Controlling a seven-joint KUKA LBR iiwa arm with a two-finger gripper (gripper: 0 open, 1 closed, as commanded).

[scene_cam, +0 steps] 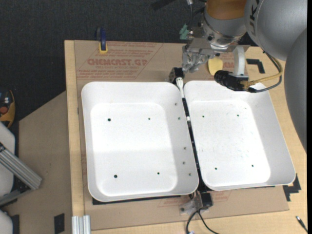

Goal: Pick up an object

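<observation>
- While the pincer (194, 65) hangs at the far side of the bench, just beyond where the two bins meet, its tip is small and cluttered in the view, so can't tell if it's open or closed
- Just beside it, to the view's right: a pale yellow piece (214, 65), partly hidden by the wrist. It's past the far rim of the right bin (229, 140), outside both bins. Can't tell if it lies on the board or touches the pincer
- Arm (275, 13): grey, w/ an orange band (224, 4) above the wrist, reaching in from the view's upper right
- Just below the pincer in the view: a small black clip (176, 75) at the far end of the seam btw the bins
- From that clip a black strip (188, 126) runs down the seam toward the near edge
- Right bin: white, shallow, four small dark dots on its floor, faint speckling
- Left bin (131, 145): same make, four dots, near half of its floor brighter lit
- Board (122, 57): brown, under both bins, red "CHEMCAST" lettering on the far part
- Blue clamp (102, 37) w/ a yellow bit on the board's far edge, well apart from the pincer
- Near end of the seam: a second clip (202, 201) w/ a dark cable
- Metal rail (19, 172) at the view's lower left, off the board
</observation>
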